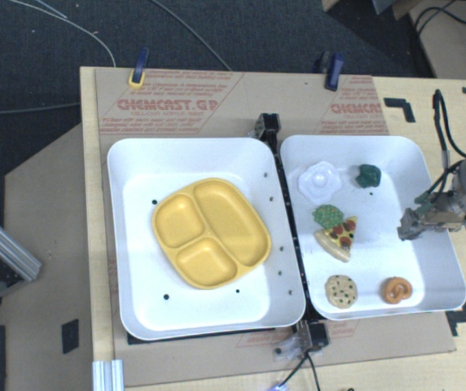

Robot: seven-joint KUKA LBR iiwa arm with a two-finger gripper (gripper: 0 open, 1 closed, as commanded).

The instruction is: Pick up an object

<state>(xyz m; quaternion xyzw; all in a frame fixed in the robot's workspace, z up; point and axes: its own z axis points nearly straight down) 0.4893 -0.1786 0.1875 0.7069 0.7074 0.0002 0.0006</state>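
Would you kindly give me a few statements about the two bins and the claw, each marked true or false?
1. The yellow divided plate lies in the left bin. True.
2. The pizza slice sits on the yellow plate. False: it lies in the right bin, just below the green broccoli piece.
3. The claw hangs over the right bin's right side. True.
4. The claw holds the doughnut. False: the doughnut lies on the bin floor, apart from the claw.
5. The cookie lies left of the doughnut. True.
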